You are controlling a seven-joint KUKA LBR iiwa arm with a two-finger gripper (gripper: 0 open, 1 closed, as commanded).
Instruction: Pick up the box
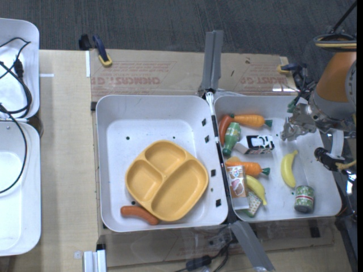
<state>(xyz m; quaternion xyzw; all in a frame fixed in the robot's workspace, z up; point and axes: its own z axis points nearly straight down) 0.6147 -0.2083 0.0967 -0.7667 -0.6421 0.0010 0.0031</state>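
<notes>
At the near edge, metal brackets and a cable poke out from under the pale wooden counter (62,152), which is laid with a sheet of brown cardboard (153,75) under the two white bins. The left bin (113,118) holds a yellow divided plate (166,179) with a toy sausage (139,213) tucked at its near rim. The right bin (326,203) is crowded: closest in lie a small printed packet (253,207) and a tall box (236,180) with a printed label too small to read, lying against the wall beside the left bin, with a yellow banana (256,188) just beside it and a green-labelled can (304,199) over toward the right. Farther in come a carrot (248,168), a second banana (288,169), a black-and-white carton (258,144), a green bottle (231,139), a red toy (224,126) and another carrot (249,120) near the far wall. The gripper (294,130) hangs over the right bin's far right part, well apart from the box; whether its fingers are apart or together cannot be told from here. Beyond the bins, the cardboard carries mirrored red lettering, not clearly readable, and a blue-and-yellow clamp (99,49) grips its far edge. Dark grey carpet (170,10) lies behind, and a white fixture (14,152) with black cables stands at the left.
</notes>
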